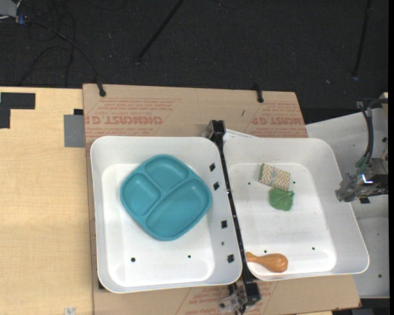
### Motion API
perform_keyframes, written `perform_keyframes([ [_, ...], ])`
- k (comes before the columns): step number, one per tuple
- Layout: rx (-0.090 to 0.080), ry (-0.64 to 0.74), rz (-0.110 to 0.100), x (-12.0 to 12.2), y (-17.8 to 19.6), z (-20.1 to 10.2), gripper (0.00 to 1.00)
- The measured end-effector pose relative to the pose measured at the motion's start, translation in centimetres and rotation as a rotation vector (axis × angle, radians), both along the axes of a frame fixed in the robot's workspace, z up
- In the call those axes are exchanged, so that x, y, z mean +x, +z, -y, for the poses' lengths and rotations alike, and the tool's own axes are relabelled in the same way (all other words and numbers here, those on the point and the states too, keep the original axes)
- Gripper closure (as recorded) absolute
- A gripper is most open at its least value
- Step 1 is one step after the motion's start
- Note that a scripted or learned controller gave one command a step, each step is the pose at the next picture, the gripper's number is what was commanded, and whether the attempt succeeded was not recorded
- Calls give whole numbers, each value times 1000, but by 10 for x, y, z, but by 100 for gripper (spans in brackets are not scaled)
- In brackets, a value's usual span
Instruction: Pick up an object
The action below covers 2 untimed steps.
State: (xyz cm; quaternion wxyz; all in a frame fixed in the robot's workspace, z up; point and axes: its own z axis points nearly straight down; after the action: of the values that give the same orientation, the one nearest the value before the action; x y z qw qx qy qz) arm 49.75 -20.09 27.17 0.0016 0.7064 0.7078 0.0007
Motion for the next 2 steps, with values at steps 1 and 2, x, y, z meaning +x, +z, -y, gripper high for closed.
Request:
perform_keyframes([
  [1,2,2,-5,16,4,-47,100],
  [2,3,1,-8,28,-12,-92,100],
])
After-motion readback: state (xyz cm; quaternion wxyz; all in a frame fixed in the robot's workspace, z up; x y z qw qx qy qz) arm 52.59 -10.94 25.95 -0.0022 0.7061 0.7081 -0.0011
